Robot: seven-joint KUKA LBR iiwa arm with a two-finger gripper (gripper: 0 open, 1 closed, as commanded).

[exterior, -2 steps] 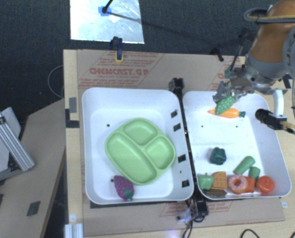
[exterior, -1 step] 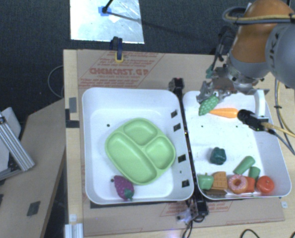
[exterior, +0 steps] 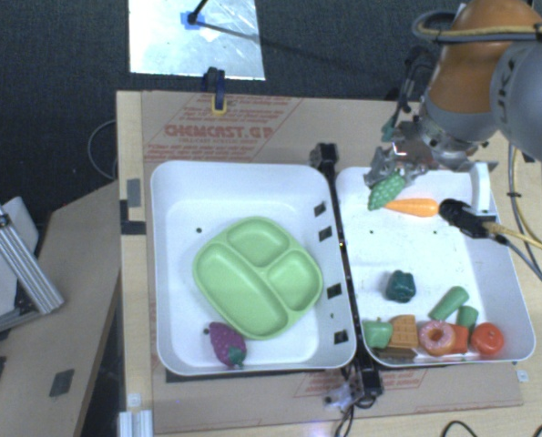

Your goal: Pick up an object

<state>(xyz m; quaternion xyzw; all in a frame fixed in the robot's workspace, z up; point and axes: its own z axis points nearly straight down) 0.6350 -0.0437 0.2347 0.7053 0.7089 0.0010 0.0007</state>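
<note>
My gripper [exterior: 389,173] hangs over the far left corner of the right bin [exterior: 516,309]. It is shut on a bumpy green toy vegetable [exterior: 386,190], which sticks out below the fingers. Just right of it an orange carrot [exterior: 413,208] lies on the bin floor. A dark green toy [exterior: 400,286] sits mid-bin. Along the near wall lie a green cylinder [exterior: 447,303], a red tomato [exterior: 487,338], a pink donut [exterior: 434,337] and an orange cracker [exterior: 403,329].
The left bin [exterior: 175,208] holds a green divided plate [exterior: 257,276] and a purple bunch of grapes [exterior: 227,344] at its near edge. A black-clipped divider [exterior: 334,244] runs between the bins. A shiny sheet [exterior: 196,25] lies on the floor behind.
</note>
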